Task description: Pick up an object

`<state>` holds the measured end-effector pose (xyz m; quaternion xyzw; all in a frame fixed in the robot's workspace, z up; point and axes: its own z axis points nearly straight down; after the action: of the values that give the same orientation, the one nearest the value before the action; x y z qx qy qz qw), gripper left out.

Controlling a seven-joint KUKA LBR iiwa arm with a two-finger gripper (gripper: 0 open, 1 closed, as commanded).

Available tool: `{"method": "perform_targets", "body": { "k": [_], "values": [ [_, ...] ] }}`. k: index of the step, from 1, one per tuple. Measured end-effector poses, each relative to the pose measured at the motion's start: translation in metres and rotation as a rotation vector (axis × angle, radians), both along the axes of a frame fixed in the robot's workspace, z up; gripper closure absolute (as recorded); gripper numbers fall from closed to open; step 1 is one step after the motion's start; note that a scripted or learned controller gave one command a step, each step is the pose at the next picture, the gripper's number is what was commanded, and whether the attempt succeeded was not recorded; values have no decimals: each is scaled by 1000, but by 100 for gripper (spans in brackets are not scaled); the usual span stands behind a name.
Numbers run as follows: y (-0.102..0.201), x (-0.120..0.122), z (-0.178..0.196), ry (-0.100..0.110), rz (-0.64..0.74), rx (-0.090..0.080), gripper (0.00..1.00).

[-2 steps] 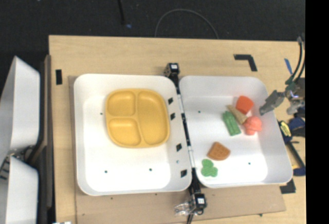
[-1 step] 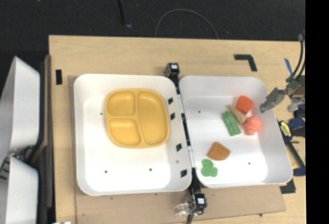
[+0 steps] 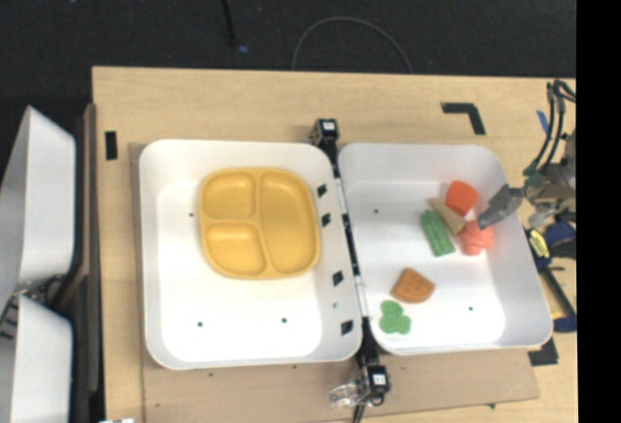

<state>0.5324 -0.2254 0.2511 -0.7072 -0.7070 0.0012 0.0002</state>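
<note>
The right bin (image 3: 485,314) holds several small toys. An orange-red block (image 3: 462,195) lies at the upper right, with a tan piece (image 3: 448,214) and a green bar (image 3: 438,234) just below and to its left. A pink-red toy (image 3: 475,239) sits beside them. An orange waffle-shaped piece (image 3: 413,286) and a green clover-shaped piece (image 3: 394,318) lie nearer the front. My gripper (image 3: 491,211) reaches in from the right edge, slanting down to the left. Its tip is just above the pink-red toy and right of the orange-red block. Nothing shows as held.
The left bin (image 3: 165,324) bears a yellow divided plate (image 3: 260,222). A row of black clips (image 3: 340,246) runs along the seam between the bins. Cables and arm hardware (image 3: 553,188) crowd the right edge. White boxes (image 3: 39,217) stand off the bench at left.
</note>
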Motion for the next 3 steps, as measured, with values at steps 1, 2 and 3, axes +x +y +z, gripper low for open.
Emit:
{"method": "perform_targets", "body": {
  "k": [1, 2, 3],
  "values": [
    [4, 8, -49, 0, 0, 0, 0],
    [5, 5, -92, 1, -1, 0, 0],
    [4, 7, -78, -7, -2, -2, 100]
  ]
}}
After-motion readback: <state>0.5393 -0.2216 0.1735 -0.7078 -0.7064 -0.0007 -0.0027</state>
